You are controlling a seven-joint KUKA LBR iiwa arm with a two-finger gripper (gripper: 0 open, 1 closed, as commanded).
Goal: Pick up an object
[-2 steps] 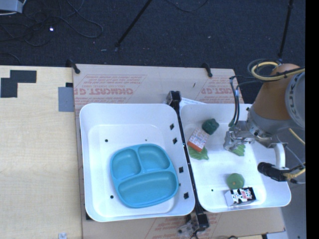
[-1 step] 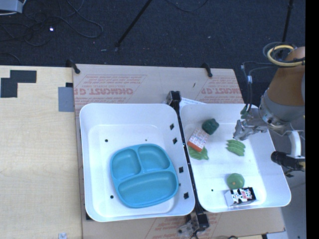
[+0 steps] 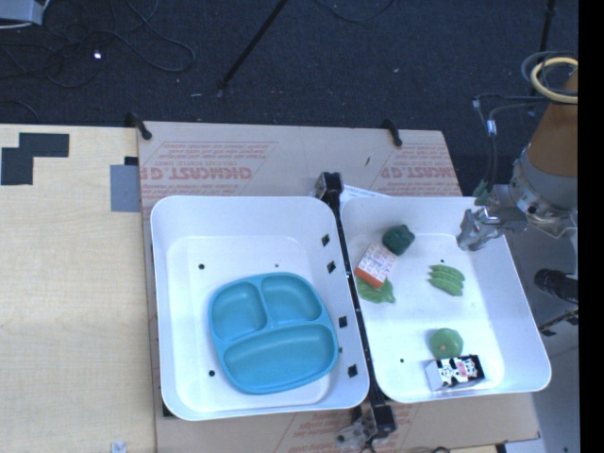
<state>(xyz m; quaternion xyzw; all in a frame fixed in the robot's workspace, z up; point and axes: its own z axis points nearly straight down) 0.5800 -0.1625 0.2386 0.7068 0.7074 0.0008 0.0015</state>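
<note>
The right bin (image 3: 510, 281) holds several small objects: a dark green lump (image 3: 398, 239), an orange and white box (image 3: 376, 267) lying on a green leafy piece (image 3: 377, 293), a light green pea pod (image 3: 446, 278), a round green item (image 3: 445, 341) and a black and white patterned block (image 3: 456, 372). My gripper (image 3: 475, 228) hangs over the bin's upper right edge, apart from all of them. The pea pod lies below and to its left.
The left bin (image 3: 179, 253) holds a blue divided plate (image 3: 272, 332). A black clamp strip (image 3: 342, 281) runs between the two bins. Both rest on a cardboard sheet (image 3: 236, 163); a wooden benchtop (image 3: 66, 291) extends left. The arm (image 3: 552, 149) stands at the right.
</note>
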